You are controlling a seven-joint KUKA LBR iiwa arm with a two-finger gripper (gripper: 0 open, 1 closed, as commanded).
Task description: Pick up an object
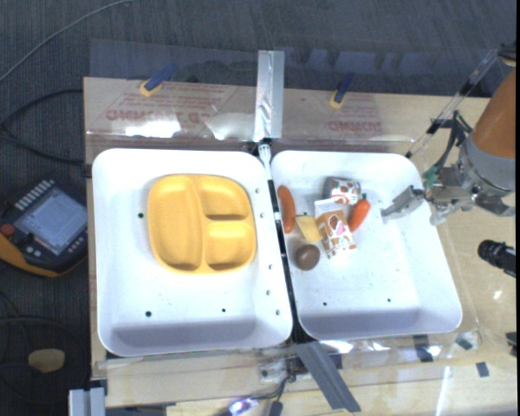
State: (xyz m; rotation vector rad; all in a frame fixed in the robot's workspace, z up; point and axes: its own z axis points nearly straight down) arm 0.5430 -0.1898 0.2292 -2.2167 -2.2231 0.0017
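- Far left, off my bench, a handheld control pendant (36, 226) with an orange rim and a grey screen lies on the dark carpet, with black cables trailing around it.
- The left bin (113, 258) holds a yellow divided tray (201, 222), three compartments, lying flat near the bin's middle.
- Behind the two bins a clear plastic sheet (182, 115) is spread over the bench, with a strip of shiny tape (269, 94) running down to where the bins meet.
- The right bin (399, 293) holds the small things, all bunched in its left half, close to the divider.
- Nearest the divider is a reddish sausage (286, 208), lying lengthwise along it.
- Just right of the sausage sits a pale yellow block (306, 228), and below that a small brown round piece (306, 256).
- A white and orange carton (335, 225) lies tilted, touching the yellow block; a dark printed packet (342, 187) sits just behind it.
- An orange carrot (359, 212) leans along the carton's right side.
- My gripper (416, 199) hangs over the right part of the right bin, near its right wall and well apart from the cluster.
- One grey finger (397, 204) points left toward the carrot without touching it; nothing is between my fingers, and I cannot tell from this angle how far apart they stand.
- My arm's orange band (503, 115) shows at the far right.
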